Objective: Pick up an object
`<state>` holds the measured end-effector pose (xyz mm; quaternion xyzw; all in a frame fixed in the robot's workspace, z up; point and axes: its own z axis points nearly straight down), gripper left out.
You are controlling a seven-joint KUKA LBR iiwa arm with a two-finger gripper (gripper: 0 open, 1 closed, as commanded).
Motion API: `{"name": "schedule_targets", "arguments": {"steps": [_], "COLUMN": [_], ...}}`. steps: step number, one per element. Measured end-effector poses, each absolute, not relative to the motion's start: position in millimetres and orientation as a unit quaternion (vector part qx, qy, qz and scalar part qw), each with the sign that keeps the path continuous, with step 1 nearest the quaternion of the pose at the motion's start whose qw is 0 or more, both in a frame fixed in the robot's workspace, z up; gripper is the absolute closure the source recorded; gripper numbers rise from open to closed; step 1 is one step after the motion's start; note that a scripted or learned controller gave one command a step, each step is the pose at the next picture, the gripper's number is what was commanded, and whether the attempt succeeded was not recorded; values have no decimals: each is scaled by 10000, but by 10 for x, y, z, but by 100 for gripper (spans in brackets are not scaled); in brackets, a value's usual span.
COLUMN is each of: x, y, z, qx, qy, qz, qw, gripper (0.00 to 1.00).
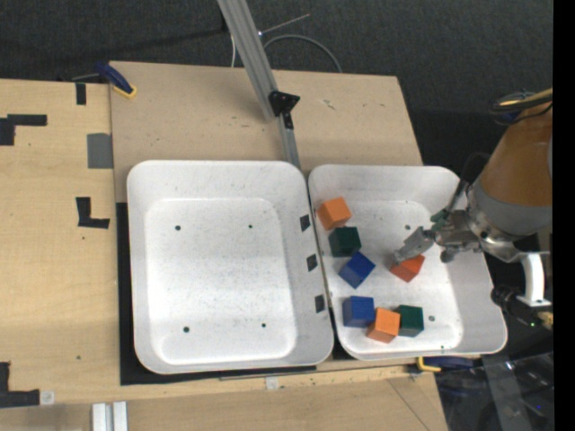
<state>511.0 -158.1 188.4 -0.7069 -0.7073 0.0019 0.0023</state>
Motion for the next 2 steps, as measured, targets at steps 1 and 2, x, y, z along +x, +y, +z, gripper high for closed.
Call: {"name": "schedule_targets", "arguments": {"steps": [1,2], "x": [5124,5116], "y": [-1530,-1528], "z": [1249,903], "qx": [-7068,-7071], "qy": [-7074,-7072], "qz": [22,16], "qw": [34,10], "gripper": [0,0]}}
